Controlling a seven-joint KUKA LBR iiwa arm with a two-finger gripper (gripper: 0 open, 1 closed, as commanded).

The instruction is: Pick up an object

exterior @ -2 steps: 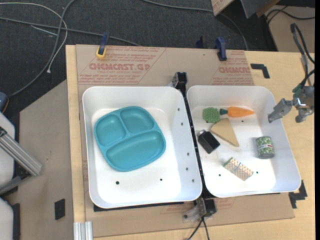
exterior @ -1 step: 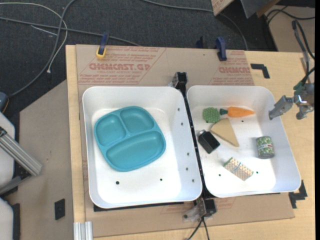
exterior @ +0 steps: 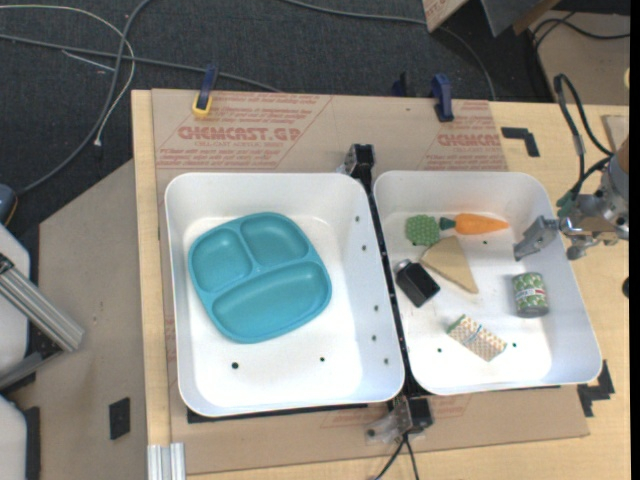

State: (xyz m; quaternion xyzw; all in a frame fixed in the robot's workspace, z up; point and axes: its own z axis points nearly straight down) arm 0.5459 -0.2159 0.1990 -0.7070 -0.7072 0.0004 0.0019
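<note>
Two bins (exterior: 190, 268) (one plate (exterior: 261, 276), five objects (exterior: 470, 278))

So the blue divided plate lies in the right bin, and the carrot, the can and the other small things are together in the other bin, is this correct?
Not quite. The camera view shows the blue divided plate lying in the left bin, not the right one. The rest holds: the carrot, the can and the other small things are together in the other bin, the right bin.

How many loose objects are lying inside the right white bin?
5: an orange carrot with green top at the back, a beige wedge and black block mid-left, a green can right, a patterned packet in front.
</note>
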